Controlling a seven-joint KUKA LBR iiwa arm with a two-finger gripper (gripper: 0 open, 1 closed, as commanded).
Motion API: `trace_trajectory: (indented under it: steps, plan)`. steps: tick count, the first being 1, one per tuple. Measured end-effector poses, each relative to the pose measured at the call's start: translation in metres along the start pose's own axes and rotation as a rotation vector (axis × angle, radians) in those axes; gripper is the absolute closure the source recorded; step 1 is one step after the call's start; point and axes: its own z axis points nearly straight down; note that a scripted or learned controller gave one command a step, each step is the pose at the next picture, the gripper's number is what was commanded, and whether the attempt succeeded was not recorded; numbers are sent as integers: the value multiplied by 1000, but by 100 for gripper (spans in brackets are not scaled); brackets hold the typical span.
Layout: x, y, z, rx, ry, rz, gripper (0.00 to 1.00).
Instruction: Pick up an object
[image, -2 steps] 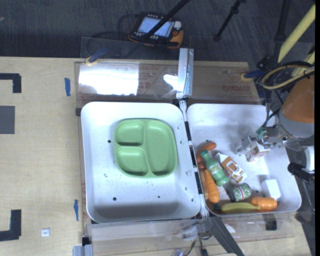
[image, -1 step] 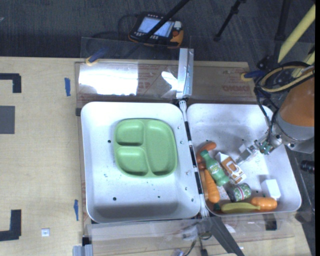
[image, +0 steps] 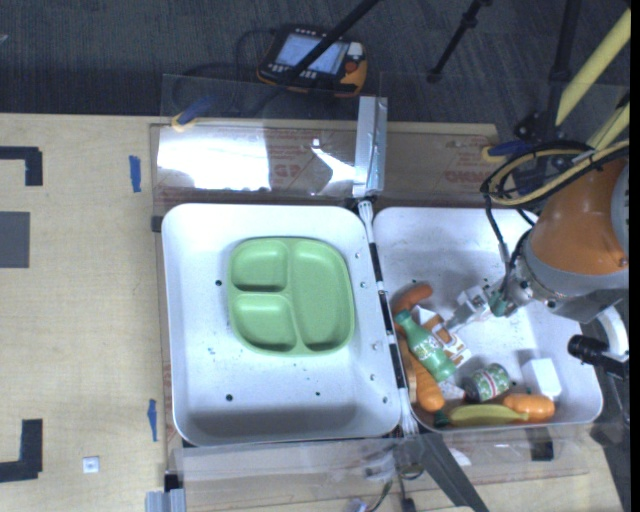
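The right bin (image: 570, 330) holds several toy food items. An orange sausage (image: 412, 296) lies at its left wall, with a green bottle (image: 427, 347) and a carrot (image: 428, 390) below it. Along the front lie a green can (image: 488, 382), a yellow banana (image: 478, 413), an orange piece (image: 530, 405) and a white block (image: 545, 378). My gripper (image: 476, 301) reaches in from the right, low over the middle of this bin. It sits just right of the sausage and above the bottle. Nothing shows as lifted.
The left bin (image: 190, 300) carries a green divided plate (image: 292, 294). A metal divider (image: 378, 290) runs between the bins. The orange-banded arm (image: 585, 235) covers the right bin's far right corner. Cables (image: 530, 165) hang behind it.
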Motion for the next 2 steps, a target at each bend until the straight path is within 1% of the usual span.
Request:
trace_trajectory:
  steps: [1,2]
  plan:
    - [-1,39,5,-4,-5,74,0]
    - [-29,88,9,-1,5,130,0]
